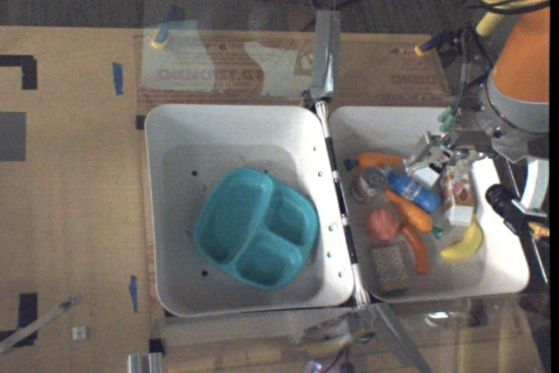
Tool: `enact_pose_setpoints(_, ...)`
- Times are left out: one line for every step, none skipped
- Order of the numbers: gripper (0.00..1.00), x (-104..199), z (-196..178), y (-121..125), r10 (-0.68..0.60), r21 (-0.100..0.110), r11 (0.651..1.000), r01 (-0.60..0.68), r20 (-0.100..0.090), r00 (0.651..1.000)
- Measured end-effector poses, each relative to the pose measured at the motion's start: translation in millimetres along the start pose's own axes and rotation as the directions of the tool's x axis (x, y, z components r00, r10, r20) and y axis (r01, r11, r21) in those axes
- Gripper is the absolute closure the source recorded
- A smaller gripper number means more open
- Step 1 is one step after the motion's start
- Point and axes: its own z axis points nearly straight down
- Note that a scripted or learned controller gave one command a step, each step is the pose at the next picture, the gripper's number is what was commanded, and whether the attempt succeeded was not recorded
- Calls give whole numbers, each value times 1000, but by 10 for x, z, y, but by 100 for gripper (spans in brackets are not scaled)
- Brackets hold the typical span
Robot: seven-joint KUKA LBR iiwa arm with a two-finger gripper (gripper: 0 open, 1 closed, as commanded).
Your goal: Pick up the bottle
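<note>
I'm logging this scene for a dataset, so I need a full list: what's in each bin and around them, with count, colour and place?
left bin: 1, white, left half of bench
divided plate: 1, teal, in the left bin
right bin: 1, white, beside the left bin
bottle: 1, blue with white cap, middle of the right bin
carrots: 3, orange, around the bottle
banana: 1, yellow, lower right
round fruit: 1, reddish, below the bottle
sponge: 1, brownish, lower edge
carton: 1, white and red, right side
can: 1, grey, left of the bottle
gripper: 1, metallic, over the right bin's upper part
arm: 1, grey and orange, right
</note>
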Motion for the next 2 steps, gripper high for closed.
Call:
enact_pose_setpoints(0,-206,1442,355,166,-6,986,-166,1,986)
enact_pose_setpoints(0,-284,1773,457,230,-7,973,-230,-2,973)
